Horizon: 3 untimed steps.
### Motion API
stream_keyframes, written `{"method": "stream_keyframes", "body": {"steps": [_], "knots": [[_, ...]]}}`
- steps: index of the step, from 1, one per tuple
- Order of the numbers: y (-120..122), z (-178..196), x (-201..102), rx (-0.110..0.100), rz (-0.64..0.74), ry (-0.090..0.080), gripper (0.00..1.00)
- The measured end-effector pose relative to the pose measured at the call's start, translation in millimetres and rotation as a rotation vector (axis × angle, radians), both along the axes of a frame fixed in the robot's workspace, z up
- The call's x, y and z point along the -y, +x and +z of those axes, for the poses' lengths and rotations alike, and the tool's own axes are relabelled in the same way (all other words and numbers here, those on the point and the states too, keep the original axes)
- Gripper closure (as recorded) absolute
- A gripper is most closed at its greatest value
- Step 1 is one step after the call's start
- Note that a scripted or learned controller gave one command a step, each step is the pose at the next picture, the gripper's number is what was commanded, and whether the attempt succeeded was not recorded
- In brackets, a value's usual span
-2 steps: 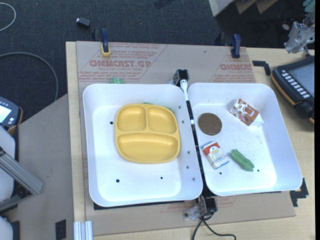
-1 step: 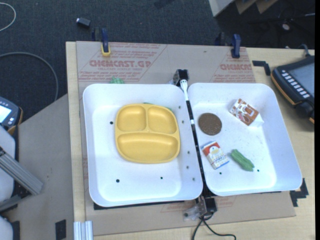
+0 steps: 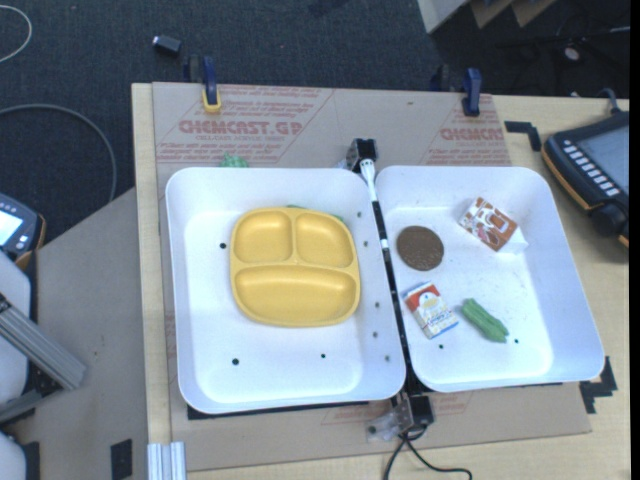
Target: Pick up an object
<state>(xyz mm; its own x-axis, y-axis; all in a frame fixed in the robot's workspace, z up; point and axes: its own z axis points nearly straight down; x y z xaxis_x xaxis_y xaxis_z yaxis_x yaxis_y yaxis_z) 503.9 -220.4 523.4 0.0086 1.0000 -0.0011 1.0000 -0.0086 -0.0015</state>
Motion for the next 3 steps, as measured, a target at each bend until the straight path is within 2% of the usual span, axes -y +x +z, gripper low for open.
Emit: {"method": "stream_keyframes", "body": {"steps": [1,2,3], "knots": [[-26.7,-129.7,-11.1,-0.012,0.007,0.006,1.00],[-24.8,-207.1,-121.8,-0.008,0.020,0.007,1.00],[-26.3,-294.5,-47.2,-0.006,0.002,0.002,1.00]]}}
